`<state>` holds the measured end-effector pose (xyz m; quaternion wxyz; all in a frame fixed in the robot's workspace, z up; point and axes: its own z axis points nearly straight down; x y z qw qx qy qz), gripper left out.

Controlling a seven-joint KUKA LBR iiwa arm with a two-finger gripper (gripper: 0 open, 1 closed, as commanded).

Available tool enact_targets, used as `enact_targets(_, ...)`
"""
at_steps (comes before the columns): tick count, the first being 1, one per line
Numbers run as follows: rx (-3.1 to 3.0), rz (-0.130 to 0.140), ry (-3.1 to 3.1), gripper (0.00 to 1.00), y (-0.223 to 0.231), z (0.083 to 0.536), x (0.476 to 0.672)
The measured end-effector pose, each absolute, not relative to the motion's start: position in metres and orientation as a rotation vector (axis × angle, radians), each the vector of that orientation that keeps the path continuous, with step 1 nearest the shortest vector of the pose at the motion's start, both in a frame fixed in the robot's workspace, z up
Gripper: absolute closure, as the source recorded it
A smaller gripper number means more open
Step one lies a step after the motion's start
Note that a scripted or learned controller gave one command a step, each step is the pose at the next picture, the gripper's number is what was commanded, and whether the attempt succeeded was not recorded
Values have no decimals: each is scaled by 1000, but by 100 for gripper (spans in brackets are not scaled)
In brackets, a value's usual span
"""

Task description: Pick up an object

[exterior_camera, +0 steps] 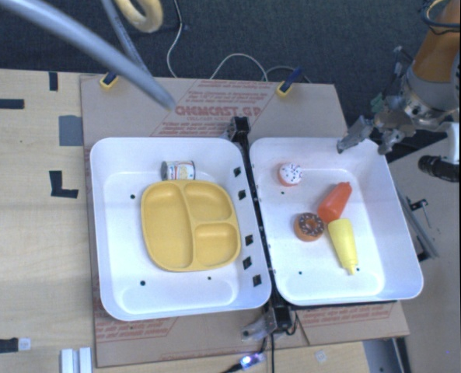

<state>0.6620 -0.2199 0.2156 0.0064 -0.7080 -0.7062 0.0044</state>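
So the arm [436, 61] is parked up in the top right, grey with that orange band, and its hand [368, 136] hangs right over the far right corner of the right bin [397, 231]. Honestly I can't tell whether it's released or clenched from this angle, the tips are too small and dark against the rim. Nothing sits between them as far as I can see.

Stuff in the right bin: a small white ball with coloured dots [290, 174] near the top left, an orange-red carrot-looking piece [335, 200] lying at a slant in the middle, a chocolate donut with sprinkles [309, 227] just beside its lower end, and a yellow cone-shaped thing [344, 244] lying just right of the donut, its top end touching or nearly touching the carrot piece. All of them lie on the bin floor, well apart from the hand.

Left bin [110, 239] has a yellow divided plate [190, 224] with three compartments taking up the middle, and a little tin can [178, 169] on its side just above the plate's top edge.

Both bins rest on a cardboard sheet [214, 103] on the tabletop [28, 231], with a white cable [234, 61] looping behind it.
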Motion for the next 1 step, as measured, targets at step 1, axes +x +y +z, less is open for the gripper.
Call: enact_targets(1, -2219, 2, -2222, 0, -219, 225, 665)
